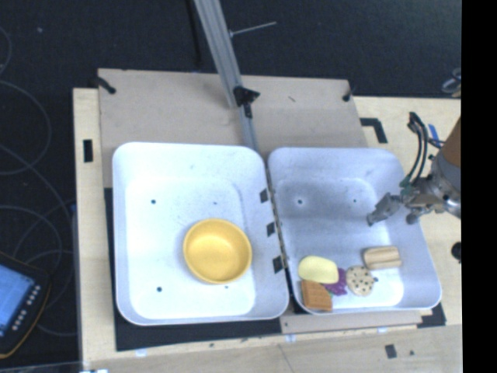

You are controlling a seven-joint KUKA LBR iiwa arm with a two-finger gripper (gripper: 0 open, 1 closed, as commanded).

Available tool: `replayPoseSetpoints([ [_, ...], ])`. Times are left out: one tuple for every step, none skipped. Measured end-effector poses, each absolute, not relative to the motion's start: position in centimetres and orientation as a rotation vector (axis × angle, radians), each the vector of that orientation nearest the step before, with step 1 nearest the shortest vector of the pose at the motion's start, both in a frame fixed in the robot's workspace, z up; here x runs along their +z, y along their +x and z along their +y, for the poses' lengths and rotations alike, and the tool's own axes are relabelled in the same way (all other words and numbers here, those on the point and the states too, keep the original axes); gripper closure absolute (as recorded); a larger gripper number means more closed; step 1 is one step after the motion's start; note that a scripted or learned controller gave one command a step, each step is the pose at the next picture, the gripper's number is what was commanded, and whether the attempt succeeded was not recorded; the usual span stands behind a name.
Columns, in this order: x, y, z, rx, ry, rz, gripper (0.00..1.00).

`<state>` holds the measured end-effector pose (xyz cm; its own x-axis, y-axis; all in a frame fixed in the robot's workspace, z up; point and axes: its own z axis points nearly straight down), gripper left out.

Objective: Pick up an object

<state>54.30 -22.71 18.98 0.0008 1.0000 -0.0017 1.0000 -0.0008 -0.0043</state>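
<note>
- the gripper [397,208] is hovering over the right side of the right bin [326,169], with its two fingers spread apart and nothing between them.
- the likely targets are lying along that bin's near edge: a tan wooden block [381,257], a speckled cookie [359,280], a yellow lemon-like piece [318,269], an orange-brown wafer [316,294] and a small purple piece [338,288].
- the block is sitting nearest the gripper and slightly apart from the others, so it is looking like the cleanest pick.
- to do this well, the fingers should be straddling the block across its short side, descending straight down.
- the cookie is lying just beside the block, so one finger is risking landing on it.
- the yellow bowl [217,250] is resting in the left bin [155,177], well apart.
</note>
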Motion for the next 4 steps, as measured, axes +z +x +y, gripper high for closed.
replayPoseSetpoints([
  [12.9, 54.3, -22.1, 0.006, -2.221, -2.217, 0.00],
  [10.0, 54.3, -22.2, 0.003, -2.227, -2.220, 0.00],
  [11.2, 54.4, -22.3, -0.003, -2.234, -2.219, 1.00],
  [16.8, 53.6, -22.7, -0.005, -2.231, -2.222, 1.00],
])
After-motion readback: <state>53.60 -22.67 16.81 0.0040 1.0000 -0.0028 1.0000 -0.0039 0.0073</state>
